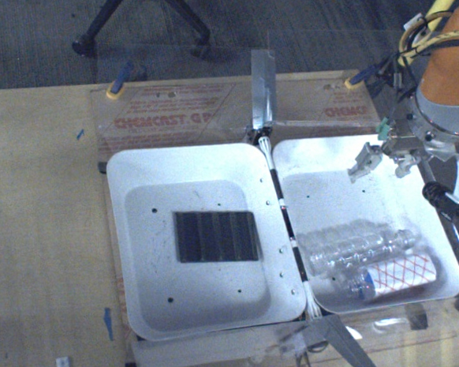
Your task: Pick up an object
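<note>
One fixed cam, mounted high above the flat tan wooden bench (pixel 43 233), looking down at a slant, far enough to take in both shallow white plastic bins: left bin (pixel 134 178) and right bin (pixel 307 161) sit mid-frame, side by side. Dark carpet floor (pixel 295 15) w/ black stand legs (pixel 141 15) shows beyond the bench's far edge. Grey arm w/ orange band (pixel 443 83) enters from the bins' right.

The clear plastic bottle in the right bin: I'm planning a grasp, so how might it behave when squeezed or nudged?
The clear plastic bottle lies on its side, so a nudge would probably roll it. It looks see-through and possibly empty, so likely light. Its ribbed thin walls may flex and slip under pinching.
</note>
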Available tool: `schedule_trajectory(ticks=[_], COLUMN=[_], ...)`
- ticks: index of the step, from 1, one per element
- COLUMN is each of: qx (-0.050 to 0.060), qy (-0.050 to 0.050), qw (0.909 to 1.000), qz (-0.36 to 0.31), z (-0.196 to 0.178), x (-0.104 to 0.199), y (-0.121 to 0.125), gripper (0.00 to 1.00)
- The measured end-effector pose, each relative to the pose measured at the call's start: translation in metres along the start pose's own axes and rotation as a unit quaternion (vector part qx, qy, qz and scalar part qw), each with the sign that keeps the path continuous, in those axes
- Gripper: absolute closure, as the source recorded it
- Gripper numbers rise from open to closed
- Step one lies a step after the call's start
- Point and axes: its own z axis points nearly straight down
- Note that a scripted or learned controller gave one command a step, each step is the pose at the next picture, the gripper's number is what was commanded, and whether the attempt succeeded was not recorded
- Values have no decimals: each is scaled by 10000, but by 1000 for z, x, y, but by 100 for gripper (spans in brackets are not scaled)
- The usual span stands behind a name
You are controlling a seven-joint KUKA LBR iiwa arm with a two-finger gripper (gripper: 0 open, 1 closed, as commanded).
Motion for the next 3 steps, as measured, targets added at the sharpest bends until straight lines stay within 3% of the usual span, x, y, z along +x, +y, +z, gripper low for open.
schedule_trajectory(ticks=[1, 2, 3], qx=[-27, -14, -52], qy=[-12, -6, 13], qw=[9975, 9952, 9959], qz=[-705, -980, -902], z=[-45, 68, 152], x=[3, -60, -89], y=[20, -39, -67], gripper=[0, 0, 0])
